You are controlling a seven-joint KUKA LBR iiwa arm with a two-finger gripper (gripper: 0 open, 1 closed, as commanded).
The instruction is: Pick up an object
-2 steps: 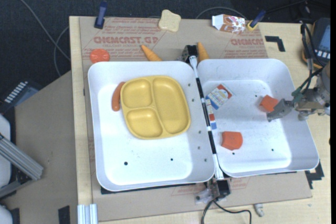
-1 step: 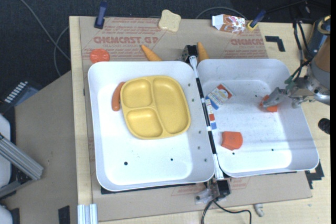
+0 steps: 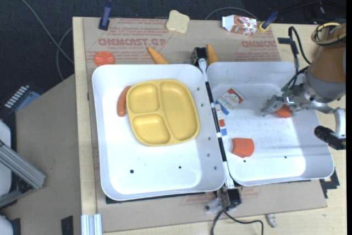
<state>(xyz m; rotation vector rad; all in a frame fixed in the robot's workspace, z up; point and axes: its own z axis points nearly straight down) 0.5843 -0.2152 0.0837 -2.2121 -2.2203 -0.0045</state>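
Observation:
My gripper (image 3: 274, 105) hangs low over the right bin (image 3: 308, 168), in its upper right part. A small orange-red piece (image 3: 284, 113) lies right at the gripper's tip, partly hidden by it; I cannot tell whether it is gripped. An orange block (image 3: 242, 147) rests near the bin's left wall. A small white, red and blue carton (image 3: 229, 99) lies toward the upper left. The left bin (image 3: 165, 179) holds a yellow divided plate (image 3: 163, 111), with a red sausage (image 3: 121, 102) beside its left edge.
Outside the bins, on the board behind them, lie a bread slice (image 3: 177, 21), a small carton (image 3: 240, 23), a carrot (image 3: 158, 56), an orange-red disc (image 3: 103, 58) and a blue clip (image 3: 105, 15). The arm's body (image 3: 330, 71) stands over the right bin's right rim.

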